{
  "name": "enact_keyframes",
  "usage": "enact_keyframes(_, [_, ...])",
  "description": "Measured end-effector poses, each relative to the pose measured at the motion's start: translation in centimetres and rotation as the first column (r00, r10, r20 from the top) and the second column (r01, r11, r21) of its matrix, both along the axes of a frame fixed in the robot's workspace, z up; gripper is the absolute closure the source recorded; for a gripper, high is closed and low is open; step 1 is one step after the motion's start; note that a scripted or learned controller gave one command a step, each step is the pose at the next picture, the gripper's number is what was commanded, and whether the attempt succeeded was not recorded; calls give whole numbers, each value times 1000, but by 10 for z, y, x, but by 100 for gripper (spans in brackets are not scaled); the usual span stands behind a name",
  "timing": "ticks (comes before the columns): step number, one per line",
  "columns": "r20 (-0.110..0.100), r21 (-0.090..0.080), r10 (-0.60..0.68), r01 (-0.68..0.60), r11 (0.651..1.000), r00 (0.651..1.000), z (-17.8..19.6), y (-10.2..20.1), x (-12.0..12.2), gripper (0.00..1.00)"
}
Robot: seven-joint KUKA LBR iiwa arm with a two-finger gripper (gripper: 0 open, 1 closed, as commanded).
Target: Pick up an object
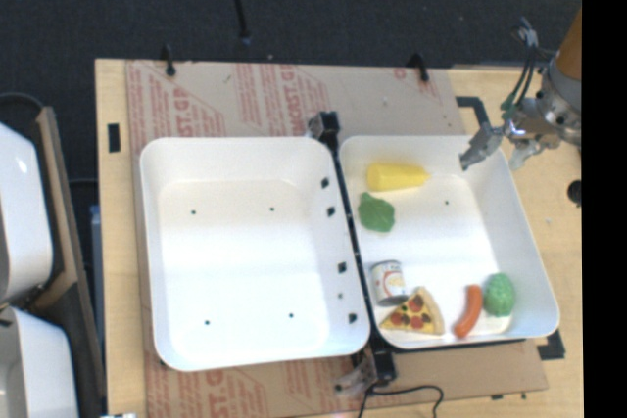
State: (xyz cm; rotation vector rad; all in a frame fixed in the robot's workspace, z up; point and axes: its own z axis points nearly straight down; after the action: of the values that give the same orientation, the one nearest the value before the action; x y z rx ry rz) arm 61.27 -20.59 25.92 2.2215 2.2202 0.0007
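The right bin [456, 240] holds several toy foods. A yellow piece [397, 176] lies near its back edge, with a green leafy piece [376, 212] just in front of it. Along the front sit a small can [388, 281], a pizza slice [415, 311], an orange stick-shaped piece [470, 310] and a green round piece [500, 294]. My gripper [498, 150] hangs over the bin's back right corner, to the right of the yellow piece and apart from it. Its fingers are spread, open, with nothing between them.
The left bin [245, 250] sits beside the right one, joined along a black-clipped divider [338, 210]. Both rest on a cardboard sheet [245, 98] over the wooden bench. White equipment [20, 210] stands at the far left.
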Motion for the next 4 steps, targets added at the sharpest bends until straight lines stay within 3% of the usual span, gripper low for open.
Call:
enact_keyframes(1, [-9, 3, 3, -3, 1000, 1000, -111, 46, 22, 0])
enact_keyframes(2, [-6, 2, 3, -3, 1000, 1000, -162, 98, 42, 0])
enact_keyframes(3, [-5, 0, -1, 1, 1000, 1000, -149, 95, 42, 100])
enact_keyframes(4, [8, 2, 6, -6, 1000, 1000, -53, 175, 17, 100])
